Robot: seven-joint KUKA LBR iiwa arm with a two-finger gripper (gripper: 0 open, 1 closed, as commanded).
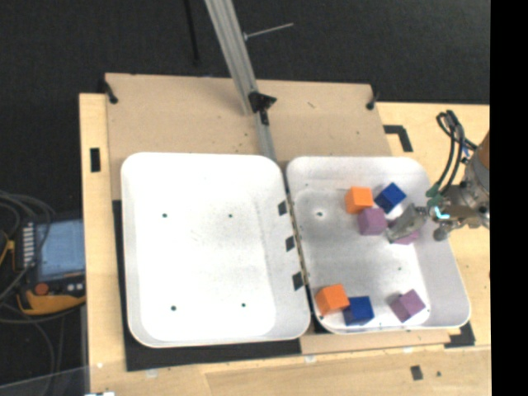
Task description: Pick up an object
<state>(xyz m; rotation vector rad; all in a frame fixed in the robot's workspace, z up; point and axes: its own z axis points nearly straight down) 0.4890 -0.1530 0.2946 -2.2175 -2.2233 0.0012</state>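
Overhead camera slants down (fixed) on both bins (206,246).

No lettering can be read anywhere — the small device (59,250) left of the bench is perhaps a screen, too blurred to tell.

A robotics lab — plywood bench (231,114); teach pendant (51,262); loose cables (16,213).

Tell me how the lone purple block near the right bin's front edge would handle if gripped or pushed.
The purple block looks like a small rigid cube, so probably light and stiff. Its flat faces suggest it would slide, not roll. It sits apart from the blue block, so fingers likely fit around it.
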